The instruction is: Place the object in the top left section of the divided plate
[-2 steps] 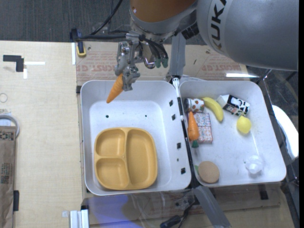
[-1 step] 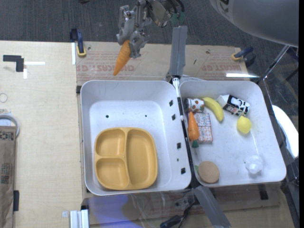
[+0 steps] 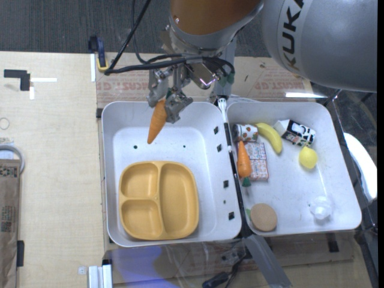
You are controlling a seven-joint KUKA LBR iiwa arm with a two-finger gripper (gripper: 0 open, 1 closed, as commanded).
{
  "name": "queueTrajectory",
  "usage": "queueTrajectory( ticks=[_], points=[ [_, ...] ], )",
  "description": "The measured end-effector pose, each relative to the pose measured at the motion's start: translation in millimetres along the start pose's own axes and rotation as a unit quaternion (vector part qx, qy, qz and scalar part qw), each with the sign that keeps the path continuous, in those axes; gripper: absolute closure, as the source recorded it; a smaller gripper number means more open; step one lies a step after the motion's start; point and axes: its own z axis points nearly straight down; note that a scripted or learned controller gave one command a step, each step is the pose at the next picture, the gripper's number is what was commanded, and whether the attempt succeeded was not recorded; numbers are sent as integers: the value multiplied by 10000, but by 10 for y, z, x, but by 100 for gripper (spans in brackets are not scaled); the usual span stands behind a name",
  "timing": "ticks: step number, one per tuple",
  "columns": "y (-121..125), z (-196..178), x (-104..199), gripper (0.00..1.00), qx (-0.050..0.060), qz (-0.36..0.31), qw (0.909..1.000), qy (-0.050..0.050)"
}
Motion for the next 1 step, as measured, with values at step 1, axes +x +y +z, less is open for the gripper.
queueTrajectory(
  ticks=[1],
  points=[
    [-510, -117, -281, 100, 1, -1339, 9910, -15]
  ],
)
